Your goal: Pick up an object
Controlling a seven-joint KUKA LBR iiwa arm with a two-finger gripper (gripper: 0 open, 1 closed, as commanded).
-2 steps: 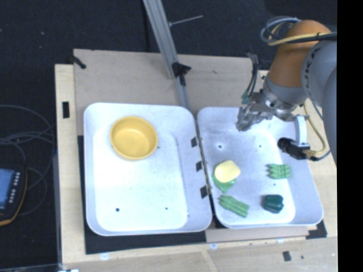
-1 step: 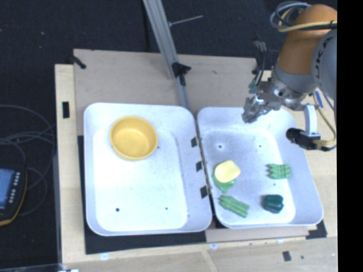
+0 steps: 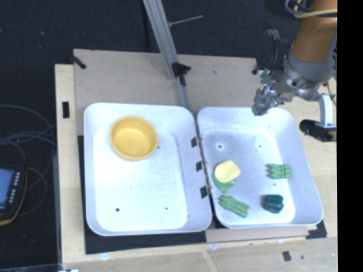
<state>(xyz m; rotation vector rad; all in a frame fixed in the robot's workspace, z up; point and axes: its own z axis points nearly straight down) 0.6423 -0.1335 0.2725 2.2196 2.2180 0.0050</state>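
Two shallow white bins with rounded corners and a faintly speckled matte floor sit side by side on the pale wooden surface (image 3: 130, 72). The left bin (image 3: 142, 208) holds a round yellow bowl (image 3: 134, 137), smooth and plastic-looking, toward its 10 o'clock corner. The right bin (image 3: 249, 135) carries four small things in its lower half: a pale yellow rounded lump (image 3: 227, 171) resting on a green piece near the dividing edge; a ridged light-green piece (image 3: 233, 205) lying slantwise at about 7 o'clock; another ribbed light-green piece (image 3: 278, 171) at about 3 o'clock; and a dark green glossy, pepper-like thing (image 3: 273, 203) at about 5 o'clock, well apart from the lump.

The gripper (image 3: 262, 106), dark metal below a grey wrist and orange band, hangs over the right bin's rim at about 1 o'clock, well apart from all four things. Whether its fingers are apart or together cannot be told at this angle. A grey metal rail (image 3: 161, 30) slants across the surface at 12 o'clock.
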